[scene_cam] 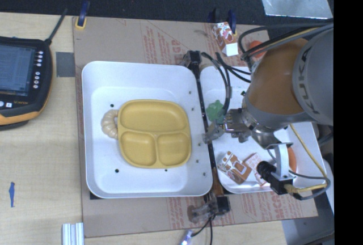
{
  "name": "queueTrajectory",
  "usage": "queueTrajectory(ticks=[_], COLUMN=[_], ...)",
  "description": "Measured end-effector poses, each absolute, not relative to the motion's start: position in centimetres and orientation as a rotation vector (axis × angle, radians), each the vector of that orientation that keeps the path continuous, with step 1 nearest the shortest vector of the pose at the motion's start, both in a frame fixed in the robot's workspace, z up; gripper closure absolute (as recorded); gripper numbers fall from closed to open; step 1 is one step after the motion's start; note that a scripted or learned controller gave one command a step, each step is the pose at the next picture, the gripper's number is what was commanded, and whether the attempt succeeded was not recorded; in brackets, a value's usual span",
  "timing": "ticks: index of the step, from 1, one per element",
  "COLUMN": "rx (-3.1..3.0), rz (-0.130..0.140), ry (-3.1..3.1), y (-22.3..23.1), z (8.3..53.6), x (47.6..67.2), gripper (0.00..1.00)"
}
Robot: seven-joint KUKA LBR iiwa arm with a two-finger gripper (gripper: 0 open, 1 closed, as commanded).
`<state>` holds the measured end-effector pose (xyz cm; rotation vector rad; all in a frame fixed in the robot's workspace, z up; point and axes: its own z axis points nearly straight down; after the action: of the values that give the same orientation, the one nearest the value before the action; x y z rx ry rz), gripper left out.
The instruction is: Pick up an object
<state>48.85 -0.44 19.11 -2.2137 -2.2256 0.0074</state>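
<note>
My gripper (220, 129) hangs low over the left side of the right bin (211, 80), close to the wall between the two bins. A small green object (215, 109) lies just above it in the view, partly hidden by cables. A brown-and-white patterned packet (234, 167) lies at the front of the right bin, below the gripper. An orange-red item (291, 156) shows at the bin's right, behind the arm's cable. In the left bin (99, 79) a yellow divided tray (154, 132) rests flat, with a beige lump (109, 123) against its left edge. The arm's grey and orange body hides much of the right bin.
Black cables (226, 80) loop over the right bin's back. A teach pendant (21, 80) sits on the bench at far left. A small red-and-white packet (224, 34) lies on the cardboard behind the bins. Clamps (81, 13) hold the cardboard's back edge.
</note>
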Motion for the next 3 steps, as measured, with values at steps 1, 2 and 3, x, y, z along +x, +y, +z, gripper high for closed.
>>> queueTrajectory(ticks=[1, 2, 3], rx=[-2.218, -2.215, -2.216], rz=[0.003, 0.003, 0.003], ry=[-2.223, -2.224, -2.225], y=[-7.1, -2.2, -1.3], z=[19.2, 19.2, 19.2], x=[49.6, 59.4, 59.7], gripper=[0.00, 0.00, 0.00])
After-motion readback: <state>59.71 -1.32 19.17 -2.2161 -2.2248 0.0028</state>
